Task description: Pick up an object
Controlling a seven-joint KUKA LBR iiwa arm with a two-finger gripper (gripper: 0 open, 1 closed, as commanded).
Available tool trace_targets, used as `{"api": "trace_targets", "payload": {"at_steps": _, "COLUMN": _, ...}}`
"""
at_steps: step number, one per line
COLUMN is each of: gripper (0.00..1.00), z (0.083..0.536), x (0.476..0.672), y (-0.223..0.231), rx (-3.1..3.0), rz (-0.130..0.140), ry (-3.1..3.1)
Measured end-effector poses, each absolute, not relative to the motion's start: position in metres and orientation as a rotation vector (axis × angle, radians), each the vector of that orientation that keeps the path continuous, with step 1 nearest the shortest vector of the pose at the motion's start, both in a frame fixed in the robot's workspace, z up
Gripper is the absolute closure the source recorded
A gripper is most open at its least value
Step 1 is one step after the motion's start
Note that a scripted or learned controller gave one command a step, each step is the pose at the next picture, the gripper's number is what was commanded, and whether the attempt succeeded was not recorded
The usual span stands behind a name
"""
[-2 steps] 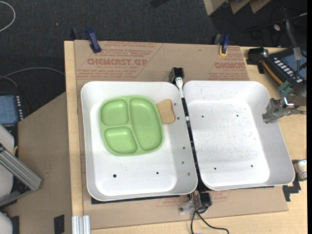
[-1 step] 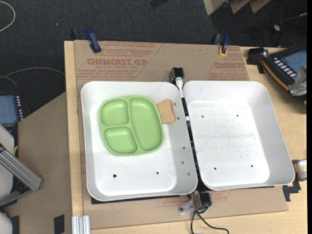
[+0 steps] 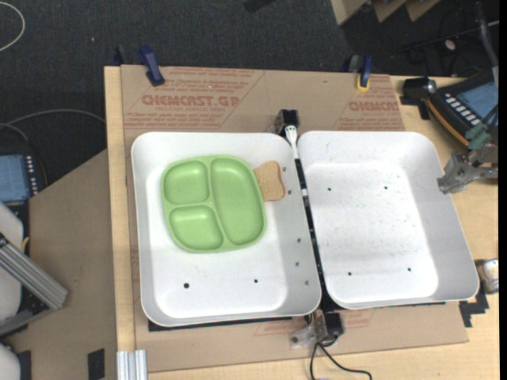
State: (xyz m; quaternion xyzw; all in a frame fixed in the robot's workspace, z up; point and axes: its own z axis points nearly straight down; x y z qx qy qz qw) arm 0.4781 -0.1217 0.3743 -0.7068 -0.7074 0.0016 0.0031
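Observation:
A green divided plate (image 3: 212, 204) with three compartments lies in the left bin (image 3: 158, 291). A small flat tan piece (image 3: 271, 180), like a slice of toast, rests against the plate's upper right edge. My gripper (image 3: 457, 176) hangs at the far right, just outside the right rim of the right bin (image 3: 380, 220), well away from both objects. Nothing is seen held in it.
The bins sit on a cardboard sheet (image 3: 206, 93) clamped at the back by a blue clip (image 3: 150, 66) and another clip (image 3: 364, 74). A black bracket (image 3: 287, 122) stands between the bins at the back. Electronics and cables (image 3: 455, 105) lie at the upper right.

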Motion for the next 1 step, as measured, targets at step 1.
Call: {"api": "trace_targets", "payload": {"at_steps": 1, "gripper": 1.00, "z": 0.4301, "x": 0.4958, "y": -0.1604, "rx": -2.230, "rz": -0.004, "ry": -2.225}}
